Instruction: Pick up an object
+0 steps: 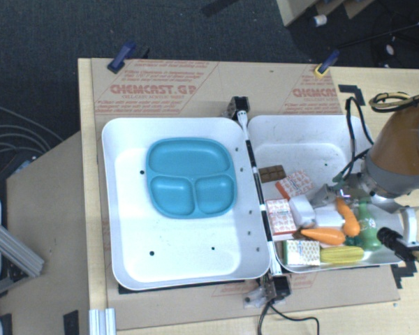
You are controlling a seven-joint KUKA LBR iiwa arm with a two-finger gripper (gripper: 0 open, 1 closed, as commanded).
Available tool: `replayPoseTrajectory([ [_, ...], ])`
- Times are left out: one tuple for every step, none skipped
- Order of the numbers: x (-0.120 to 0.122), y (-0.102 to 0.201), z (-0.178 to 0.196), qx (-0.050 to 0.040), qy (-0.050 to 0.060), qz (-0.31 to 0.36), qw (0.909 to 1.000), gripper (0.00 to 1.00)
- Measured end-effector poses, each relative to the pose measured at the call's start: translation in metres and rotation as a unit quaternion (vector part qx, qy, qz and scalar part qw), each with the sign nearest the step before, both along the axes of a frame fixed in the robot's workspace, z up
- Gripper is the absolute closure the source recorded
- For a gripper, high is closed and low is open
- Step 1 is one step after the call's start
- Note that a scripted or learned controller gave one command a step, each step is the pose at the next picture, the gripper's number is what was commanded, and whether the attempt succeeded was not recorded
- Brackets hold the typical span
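Observation:
The right bin holds a pile of small items along its near side. An orange carrot lies flat, and a second carrot stands tilted beside a green item. A yellow corn cob rests at the front edge next to a printed packet. A white block, two red-and-white packets and a brown block lie further left. My gripper hangs low over the pile's right part, just above the tilted carrot.
The left bin contains a blue divided tray. The grey arm with its orange band covers the right bin's right side. Cables run along the bench at the back right.

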State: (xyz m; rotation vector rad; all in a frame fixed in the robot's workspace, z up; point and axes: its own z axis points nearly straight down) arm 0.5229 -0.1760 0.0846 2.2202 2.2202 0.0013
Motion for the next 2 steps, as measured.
replayPoseTrajectory([
  [0.000, -0.001, 0.010, -0.0013, -0.002, 0.000, 1.0000, 1.00],
  [-0.004, 0.112, 0.122, 0.0010, 0.001, 0.001, 1.0000, 1.00],
])
